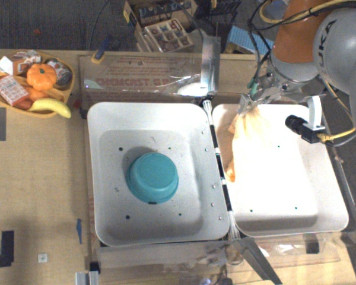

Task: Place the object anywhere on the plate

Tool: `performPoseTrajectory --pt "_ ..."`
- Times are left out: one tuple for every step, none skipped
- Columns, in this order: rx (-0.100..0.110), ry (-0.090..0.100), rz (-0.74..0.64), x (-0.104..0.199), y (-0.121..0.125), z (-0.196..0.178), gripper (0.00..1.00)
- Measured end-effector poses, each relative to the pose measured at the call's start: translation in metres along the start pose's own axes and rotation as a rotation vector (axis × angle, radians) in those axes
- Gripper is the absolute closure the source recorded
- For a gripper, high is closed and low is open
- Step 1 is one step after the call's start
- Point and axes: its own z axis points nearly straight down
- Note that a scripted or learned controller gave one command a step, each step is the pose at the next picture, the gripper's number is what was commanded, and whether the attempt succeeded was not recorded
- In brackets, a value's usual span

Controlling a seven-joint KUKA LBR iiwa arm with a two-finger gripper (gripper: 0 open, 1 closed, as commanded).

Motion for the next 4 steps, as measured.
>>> performPoseTrajectory --pt "-0.004 -0.002 -0.002 0.000 0.001 -0.027 1.00" --pt "-0.001 0.002 -0.405 0.061 0.007 -0.027 1.00" --pt "-0.003 0.001 -0.805 0.114 0.007 -0.037 1.00" --pt "-0.005 0.001 -1.200 0.156 0.005 -0.028 1.00"
